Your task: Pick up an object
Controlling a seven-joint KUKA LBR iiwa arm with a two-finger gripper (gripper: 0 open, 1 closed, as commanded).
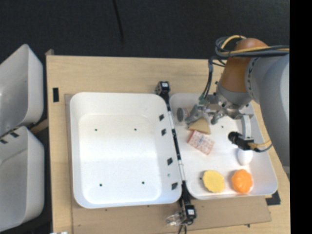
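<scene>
Just pincer (pixel 201 115) above tan wedge (pixel 200 126)

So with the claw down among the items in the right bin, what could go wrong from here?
The claw sits at the tan wedge, which lies right beside the red-patterned packet; closing could nudge or catch both. It is also close to the bin's left wall, so the wedge might get pushed against it instead of lifted. Whether the claw is open isn't clear.

The arm (pixel 270 77) has a smooth, rounded grey casing with an orange band above the wrist. Yellow and dark cables loop over that band. Its tool (pixel 204 112) is a small cluster of grey metal parts.
</scene>
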